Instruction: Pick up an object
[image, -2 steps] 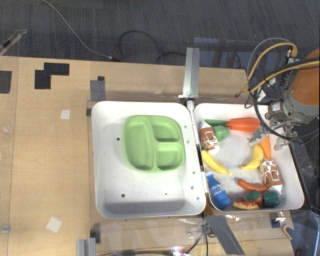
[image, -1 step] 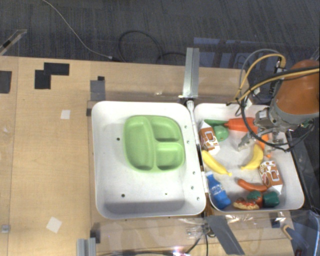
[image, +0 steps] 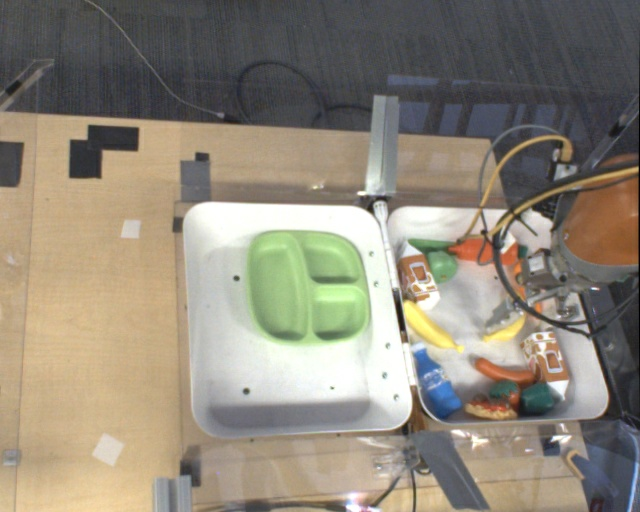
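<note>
The approach step is judged under way. The gripper (image: 503, 322) is being hung over the right bin (image: 596, 402); finger state cannot be told. A yellow banana (image: 432, 329) is lying at its 9 o'clock. Descent onto one object is needed next.

Under my arm, the right bin (image: 598, 392) was full of small toys. A yellow banana (image: 431, 327) lay slanted near the middle. A blue bottle (image: 436, 384) lay just below it, near the front. A red sausage (image: 505, 369) lay flat beside a green thing (image: 538, 398). A little brown and white carton (image: 417, 279) sat by the left wall. The left bin (image: 215, 300) held a green tray (image: 306, 285) with three parts.
</note>
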